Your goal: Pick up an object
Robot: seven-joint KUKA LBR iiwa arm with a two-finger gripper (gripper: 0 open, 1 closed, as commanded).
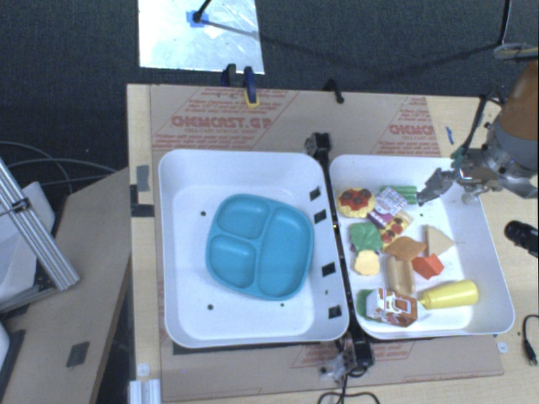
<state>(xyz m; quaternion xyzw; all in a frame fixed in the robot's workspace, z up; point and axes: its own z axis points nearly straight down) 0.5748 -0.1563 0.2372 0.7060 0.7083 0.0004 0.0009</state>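
Toy food pile (396,251) just below-left of jaws (431,188), jaw state unclear.

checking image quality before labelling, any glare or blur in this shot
Camera view: strong glare on the shiny sheet at the top; the white bins look bright but not washed out; the end effector and arm at the right edge look soft; the blue plate and toy food are fairly sharp.

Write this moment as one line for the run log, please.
phase: approach | end effector: above right white plastic bin, far side | grasp: none seen | blue three-compartment plastic plate: left bin
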